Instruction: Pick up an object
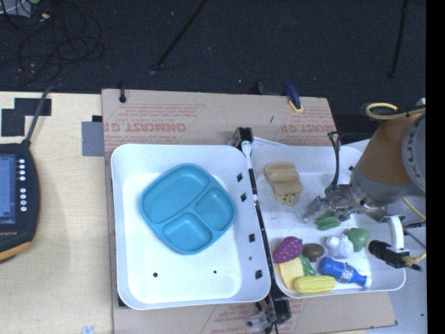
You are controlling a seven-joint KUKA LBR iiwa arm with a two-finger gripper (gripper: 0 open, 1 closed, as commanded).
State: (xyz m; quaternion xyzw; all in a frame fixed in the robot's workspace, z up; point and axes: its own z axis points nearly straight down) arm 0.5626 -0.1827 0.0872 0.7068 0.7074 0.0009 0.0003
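My gripper [324,209] is low in the right bin [316,160], near its middle, reaching in from the right below the orange-banded wrist [384,160]. A small green object [327,222] lies right under and just in front of it, touching or nearly touching; I cannot tell whether it is held. A tan bread-like piece [283,181] lies to the upper left of the gripper. Toward the bin's front lie a purple grape bunch [287,248], a brown piece [313,250], a white piece [337,244], a green piece [359,239], a blue bottle [343,272] and a yellow corn cob [314,284].
The left bin [132,256] holds a blue divided plate [188,207]. A black divider rail [252,214] runs between the bins. A handheld control pendant [14,197] lies on the bench at far left. Cables hang near the arm at the right bin's edge.
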